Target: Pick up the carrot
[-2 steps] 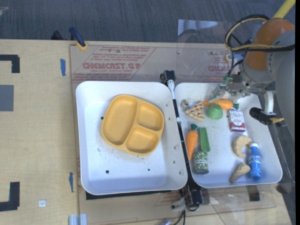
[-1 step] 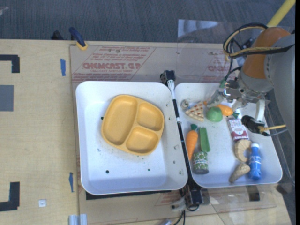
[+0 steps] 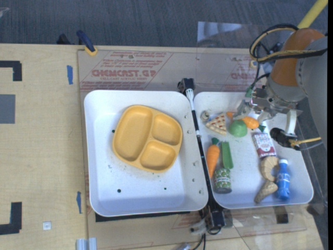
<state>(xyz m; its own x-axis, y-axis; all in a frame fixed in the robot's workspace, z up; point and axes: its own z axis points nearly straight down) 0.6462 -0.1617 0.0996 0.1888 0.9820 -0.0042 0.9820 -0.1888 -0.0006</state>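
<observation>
The carrot [image 3: 213, 158], orange with a green top, lies in the right bin [image 3: 302, 191] near its left wall, pointing toward the front. A green bottle [image 3: 224, 170] lies right beside it. My gripper [image 3: 252, 108] hangs over the back of the right bin, above a small orange fruit [image 3: 252, 123] and a green round fruit [image 3: 239, 128]. It is well behind and to the right of the carrot and not touching it.
The right bin also holds a pizza slice [image 3: 217, 123], a red packet [image 3: 264, 144], a blue bottle [image 3: 283, 178] and bread pieces [image 3: 268, 169]. A yellow divided plate [image 3: 147, 138] sits in the left bin [image 3: 99, 191]. The arm's cables loop at the back right.
</observation>
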